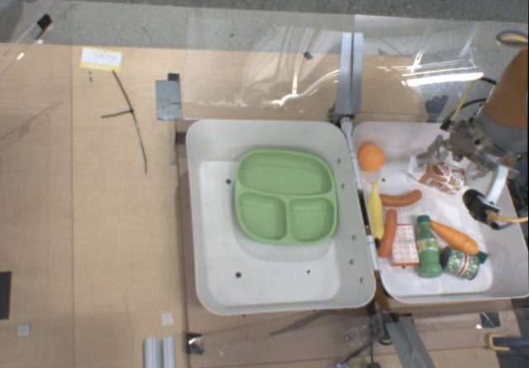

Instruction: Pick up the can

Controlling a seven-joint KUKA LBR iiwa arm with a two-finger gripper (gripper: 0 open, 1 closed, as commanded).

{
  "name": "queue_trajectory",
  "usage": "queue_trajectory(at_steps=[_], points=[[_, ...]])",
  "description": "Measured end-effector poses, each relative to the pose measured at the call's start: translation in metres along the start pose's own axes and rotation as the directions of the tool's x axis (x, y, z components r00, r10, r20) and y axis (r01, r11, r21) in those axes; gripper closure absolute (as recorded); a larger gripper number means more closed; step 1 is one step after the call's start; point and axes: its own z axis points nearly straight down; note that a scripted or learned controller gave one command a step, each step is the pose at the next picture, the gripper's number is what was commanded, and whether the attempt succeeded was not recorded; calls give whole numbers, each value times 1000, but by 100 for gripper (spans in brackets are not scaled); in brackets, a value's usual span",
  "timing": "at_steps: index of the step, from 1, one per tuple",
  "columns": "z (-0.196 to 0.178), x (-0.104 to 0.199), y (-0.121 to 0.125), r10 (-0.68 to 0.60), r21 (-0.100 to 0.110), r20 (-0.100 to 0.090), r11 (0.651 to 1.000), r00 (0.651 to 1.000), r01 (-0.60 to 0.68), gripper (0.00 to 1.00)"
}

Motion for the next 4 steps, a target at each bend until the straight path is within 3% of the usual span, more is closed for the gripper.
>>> queue_trajectory(at_steps=[1, 2, 3, 4], points=[[0, -23, -15, 88, 2, -2, 996, 996, -88, 0], [-2, -46, -47, 273, 2, -6, 962, 962, -273, 0], [-14, -47, -44, 273, -4, -8, 962, 962, -273, 100], [-79, -2, 10, -69, 32, 5, 997, 998, 69, 100]])
